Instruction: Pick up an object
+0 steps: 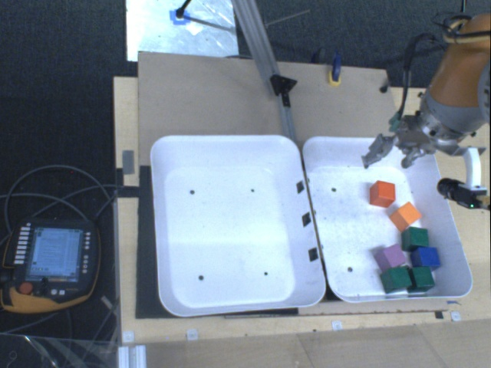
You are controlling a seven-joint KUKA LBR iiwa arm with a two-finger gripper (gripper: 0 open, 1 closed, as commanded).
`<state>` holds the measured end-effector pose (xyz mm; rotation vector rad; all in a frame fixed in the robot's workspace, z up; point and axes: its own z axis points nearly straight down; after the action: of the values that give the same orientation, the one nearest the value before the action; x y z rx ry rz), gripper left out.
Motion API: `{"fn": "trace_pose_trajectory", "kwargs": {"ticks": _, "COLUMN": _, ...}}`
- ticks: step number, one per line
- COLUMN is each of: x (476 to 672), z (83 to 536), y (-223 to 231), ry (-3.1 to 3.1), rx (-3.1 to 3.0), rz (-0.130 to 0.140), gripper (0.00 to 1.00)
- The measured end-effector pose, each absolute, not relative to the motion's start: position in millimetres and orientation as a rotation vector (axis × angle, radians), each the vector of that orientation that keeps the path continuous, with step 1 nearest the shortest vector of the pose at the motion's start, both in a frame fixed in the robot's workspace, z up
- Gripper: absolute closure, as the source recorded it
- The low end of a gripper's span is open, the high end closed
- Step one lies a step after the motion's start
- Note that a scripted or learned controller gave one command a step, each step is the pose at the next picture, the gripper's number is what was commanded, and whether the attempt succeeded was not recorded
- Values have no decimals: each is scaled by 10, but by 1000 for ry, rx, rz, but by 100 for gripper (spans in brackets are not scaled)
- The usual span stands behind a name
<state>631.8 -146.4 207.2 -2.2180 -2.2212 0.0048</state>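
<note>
My gripper (pixel 393 153) hangs over the far part of the right bin (pixel 337 205), its two fingers spread open with nothing between them. A red-orange block (pixel 382 193) lies just below and slightly left of it. Further toward the front sits a lighter orange block (pixel 404 215). A cluster near the front right corner holds a purple block (pixel 391 256), a blue block (pixel 425 257) and several green blocks (pixel 414 238).
The left bin (pixel 230 221) adjoins the right bin along a shared middle edge. A slanted metal pole (pixel 257 29) stands behind the bins. A teach pendant (pixel 50 259) with cables lies off the bench at the left.
</note>
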Motion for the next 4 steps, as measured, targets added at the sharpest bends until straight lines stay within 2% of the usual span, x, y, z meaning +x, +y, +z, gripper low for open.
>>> {"fn": "trace_pose_trajectory", "kwargs": {"ticks": 1, "x": 6272, "z": 1454, "y": -1439, "ry": -2222, "rx": -2217, "rz": 4, "gripper": 0}}
{"fn": "trace_pose_trajectory", "kwargs": {"ticks": 2, "x": 6329, "z": 1166, "y": -1458, "ry": -2237, "rx": -2230, "rz": -14, "gripper": 0}}
{"fn": "trace_pose_trajectory", "kwargs": {"ticks": 3, "x": 6340, "z": 1270, "y": -1463, "ry": -2242, "rx": -2231, "rz": -16, "gripper": 100}}
{"fn": "trace_pose_trajectory", "kwargs": {"ticks": 4, "x": 6387, "z": 1773, "y": -1372, "ry": -2232, "rx": -2219, "rz": -6, "gripper": 100}}
